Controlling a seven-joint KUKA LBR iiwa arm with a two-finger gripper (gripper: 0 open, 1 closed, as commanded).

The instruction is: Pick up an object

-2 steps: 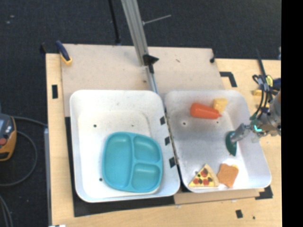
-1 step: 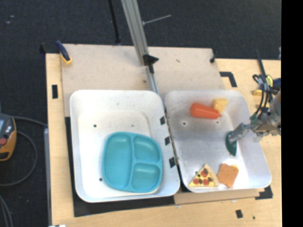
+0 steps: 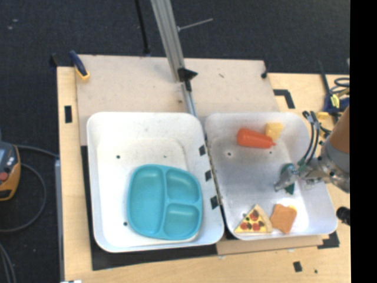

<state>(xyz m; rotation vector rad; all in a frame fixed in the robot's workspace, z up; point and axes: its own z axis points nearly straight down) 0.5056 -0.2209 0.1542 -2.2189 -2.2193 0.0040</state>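
Two shallow white bins sit side by side on the bench: the left bin [image 3: 106, 140] and the right bin [image 3: 235, 170], their inner rims touching along a line down the middle of the frame.

Left bin, one item: a teal divided plate [image 3: 165, 202] with three compartments, lying flat in the lower right part of that bin, close to the bottom rim. The upper and left parts of this bin's floor are bare white.

Right bin, four items:
- one orange carrot-shaped piece [image 3: 254, 138], upper centre, lying roughly level;
- one small yellow block [image 3: 274, 128], just beside the carrot's right end, toward the top rim;
- one pizza-slice toy [image 3: 254, 221], at the bottom rim;
- one orange-brown toast-like piece [image 3: 284, 218], just to the right of the pizza slice.

One gripper [image 3: 287, 180], dark and teal-tinted, hangs over the right-centre of the right bin, above the toast-like piece and apart from it. Whether its fingers are parted or closed cannot be told at this size; nothing is seen between them.

Open room: the centre-left floor of the right bin, between the carrot and the pizza slice, is bare. The two lower items lie near the bottom wall.

One aluminium post [image 3: 168, 34] rises at top centre.
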